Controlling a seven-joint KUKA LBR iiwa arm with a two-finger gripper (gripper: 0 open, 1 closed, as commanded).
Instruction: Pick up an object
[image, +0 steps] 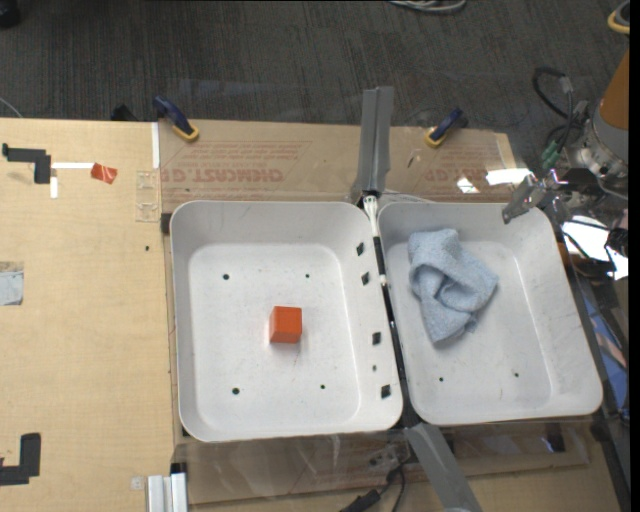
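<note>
Orange and small, the block (286, 325) sits alone near the middle of the left bin (200, 400), well apart from every wall. Across the divider from the block, a crumpled pale-blue cloth (448, 282) lies in the right bin (560, 380), heaped toward that bin's upper left. The gripper (527, 196) hangs over the far right corner of the right bin, a long way from the block and somewhat nearer the cloth; nothing is between its fingers, and from where I stand I cannot tell how far apart they are.

To my eye the reach has hardly begun, so the choice of target is the thing to get right. The block looks the cleaner pick: firm, flat-sided, with bare floor all round it, so the fingers could come straight down astride two opposite faces. The cloth is closer but soft; a pinch on its highest fold would probably work, though a shallow bite might slip off.
</note>
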